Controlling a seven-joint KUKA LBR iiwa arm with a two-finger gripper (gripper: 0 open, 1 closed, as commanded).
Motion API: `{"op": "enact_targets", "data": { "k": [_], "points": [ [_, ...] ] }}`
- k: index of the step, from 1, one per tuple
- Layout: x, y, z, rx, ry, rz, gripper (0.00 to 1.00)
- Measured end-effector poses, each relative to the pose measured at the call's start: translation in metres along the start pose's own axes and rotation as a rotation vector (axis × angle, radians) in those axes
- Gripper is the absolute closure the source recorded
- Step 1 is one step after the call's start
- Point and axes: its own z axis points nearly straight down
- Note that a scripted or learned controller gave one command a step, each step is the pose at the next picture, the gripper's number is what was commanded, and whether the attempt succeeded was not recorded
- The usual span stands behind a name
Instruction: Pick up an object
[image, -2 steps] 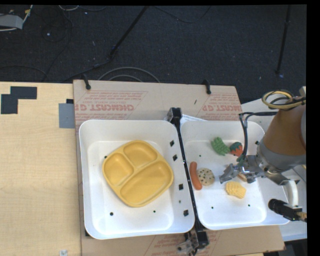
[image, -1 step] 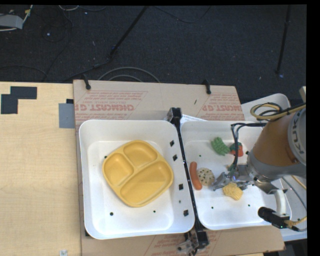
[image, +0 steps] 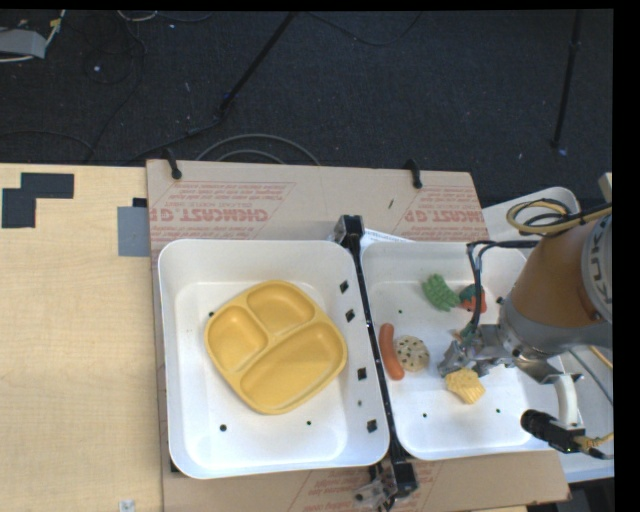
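- The gripper (image: 466, 358) is low in the right bin (image: 440, 440), just above and touching or almost touching the yellow corn-like piece (image: 464, 385). I cannot tell if it is open or closed, or if it holds anything.
- Risk: the yellow piece lies at 6 o'clock from the gripper, not clearly under it, so a closing may only push it away.
- Risk: the cookie (image: 410, 352) at 9 o'clock and the orange sausage (image: 390, 352) beyond it are near; a sideways slip could knock them toward the divider.
- The green broccoli-like toy (image: 438, 291) and a small red-orange piece (image: 472, 297) sit at 12 o'clock, partly behind the arm's cables, so the shape is hard to read.
- The yellow divided plate (image: 275, 345) is in the left bin (image: 190, 420), well apart.
- The wrist hides the bin floor at 3 o'clock.
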Motion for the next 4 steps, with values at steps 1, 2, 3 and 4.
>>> {"op": "enact_targets", "data": {
  "k": [1,2,3,4],
  "points": [
    [-0.01,-0.001,-0.048,-0.007,-0.003,0.0,1.0],
    [-0.02,-0.003,-0.104,-0.009,-0.003,0.0,1.0],
    [-0.021,-0.003,-0.118,-0.006,-0.002,-0.005,1.0],
    [0.037,0.014,-0.125,-0.004,0.0,-0.01,1.0]
  ]
}}
